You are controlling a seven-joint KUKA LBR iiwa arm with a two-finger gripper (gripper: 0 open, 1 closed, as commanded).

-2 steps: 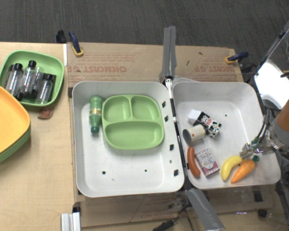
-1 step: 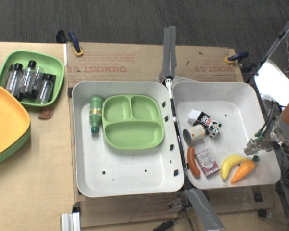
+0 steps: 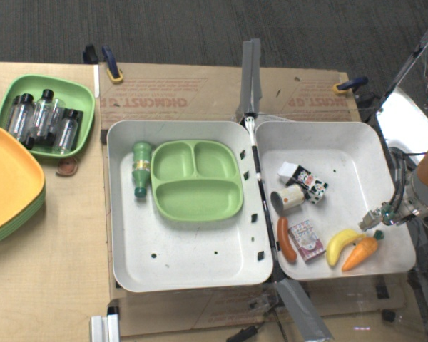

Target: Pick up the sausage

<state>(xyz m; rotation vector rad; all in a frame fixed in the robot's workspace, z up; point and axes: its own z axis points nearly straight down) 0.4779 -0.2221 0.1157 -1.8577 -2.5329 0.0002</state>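
Sausage (image 3: 287, 239) is lying lengthwise at the lower left of the right bin (image 3: 342, 137), touching a pink card (image 3: 307, 239). Gripper (image 3: 377, 223) is hovering at the bin's right edge near the carrot (image 3: 359, 254), finger state unclear. Sausage likely light, smooth, roll-prone; pinching mid-length across its width looks best.

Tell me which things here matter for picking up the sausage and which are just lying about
For the job:
sausage, in the right bin by its left wall
gripper, at the right bin's right side

Lying about:
banana
carrot
pink card
small cup
green divided plate and green bottle in the left bin
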